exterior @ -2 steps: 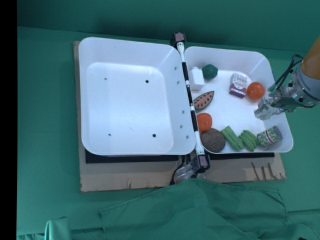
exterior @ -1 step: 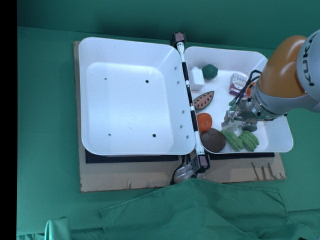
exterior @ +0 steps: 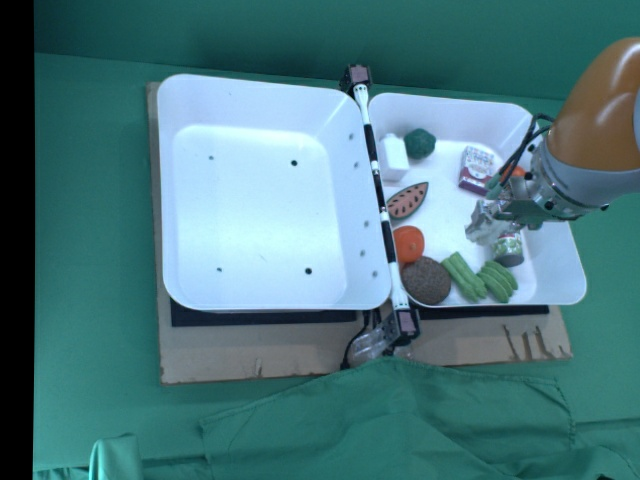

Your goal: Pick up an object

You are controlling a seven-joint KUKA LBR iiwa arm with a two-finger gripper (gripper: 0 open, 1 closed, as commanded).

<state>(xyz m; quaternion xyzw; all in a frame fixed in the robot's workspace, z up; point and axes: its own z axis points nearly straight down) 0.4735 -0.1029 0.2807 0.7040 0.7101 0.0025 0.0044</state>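
**Grey arm low over the right bin's toys**

Green cloth covers the bench, and on it sit two white bins side by side on a cardboard sheet. The left bin shows bare floor with a few dark dots. The right bin carries all the small things.

The arm, with its orange band, comes in over the right bin's right edge. Its gripper hangs low near the middle of that bin's right half. Whether it is apart or closed cannot be told; the metal parts blur together and nothing can be made out between them.

Just below the gripper, touching it or nearly so, stands a small can. Just above it, toward the far edge, lies a red-and-white packet. Two green pods lie by the near edge, below the gripper and a little to the left. A brown round sits in the near left corner, with an orange ball just above it. A melon slice lies along the left edge, well apart from the gripper. A white block and a dark green lump rest near the far left corner.
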